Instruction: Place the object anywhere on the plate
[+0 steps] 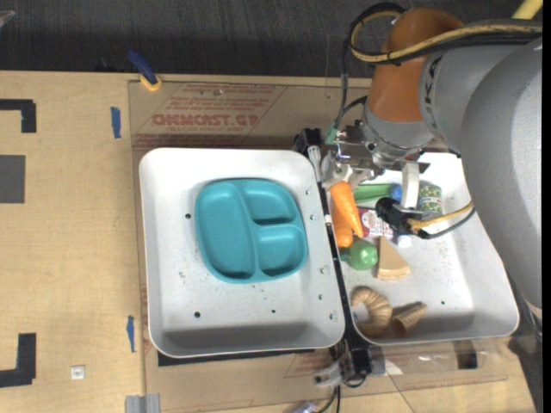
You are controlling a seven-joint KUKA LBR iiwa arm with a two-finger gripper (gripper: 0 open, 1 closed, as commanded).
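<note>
Orange plastic toy carrot (pixel 346 213) lies at frame centre-right, along the right white bin's (pixel 482 312) left wall. Gripper (pixel 344 163) hovers at its upper end; finger state: cannot tell. Teal divided plate (pixel 251 229) sits left. Likely light, rigid, slick; grasp mid-body across width.

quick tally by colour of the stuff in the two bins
teal: 1, plate
orange: 1, carrot
green: 1, round fruit
tan: 3, wedge, croissant, cone
total: 6, leaving out the clutter under the gripper

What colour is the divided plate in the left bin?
Teal blue all over, with no pattern; the plate shows plainly in the camera view, lying in the white left bin.
</note>
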